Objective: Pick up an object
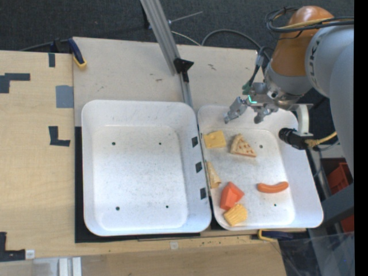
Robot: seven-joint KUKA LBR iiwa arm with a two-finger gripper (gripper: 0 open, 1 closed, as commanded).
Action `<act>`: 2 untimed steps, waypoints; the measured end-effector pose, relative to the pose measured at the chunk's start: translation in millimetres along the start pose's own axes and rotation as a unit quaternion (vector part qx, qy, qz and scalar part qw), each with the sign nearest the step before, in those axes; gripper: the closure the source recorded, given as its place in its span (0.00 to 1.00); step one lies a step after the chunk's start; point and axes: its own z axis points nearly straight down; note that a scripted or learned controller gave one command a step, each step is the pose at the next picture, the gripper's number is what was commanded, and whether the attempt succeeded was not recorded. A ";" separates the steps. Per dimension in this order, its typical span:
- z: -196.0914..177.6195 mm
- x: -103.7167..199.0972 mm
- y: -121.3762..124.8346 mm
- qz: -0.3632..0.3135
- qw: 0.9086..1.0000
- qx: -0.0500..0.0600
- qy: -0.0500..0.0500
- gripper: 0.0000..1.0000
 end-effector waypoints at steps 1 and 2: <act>-3.1 0.0 1.1 -0.001 1.000 -0.003 0.000 0.00; 56.1 5.0 8.2 -0.001 1.000 0.000 -0.001 0.00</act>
